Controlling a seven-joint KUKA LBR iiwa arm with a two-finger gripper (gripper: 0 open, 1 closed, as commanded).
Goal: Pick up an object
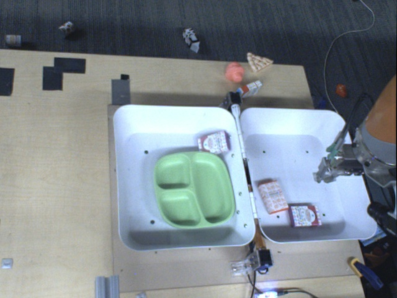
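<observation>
In the right bin two small red-and-white packets lie near the front: one close to the divider, another by the front wall. A third similar packet lies in the left bin behind a green divided plate. My gripper hangs over the right side of the right bin, up and to the right of the two packets, with nothing seen in it. Its fingers are too small and blurred to read.
On the bench behind the bins lie a pink ball, a pizza-slice toy and a small tube. Clips sit at the divider's ends. Small objects are scattered on the dark floor beyond.
</observation>
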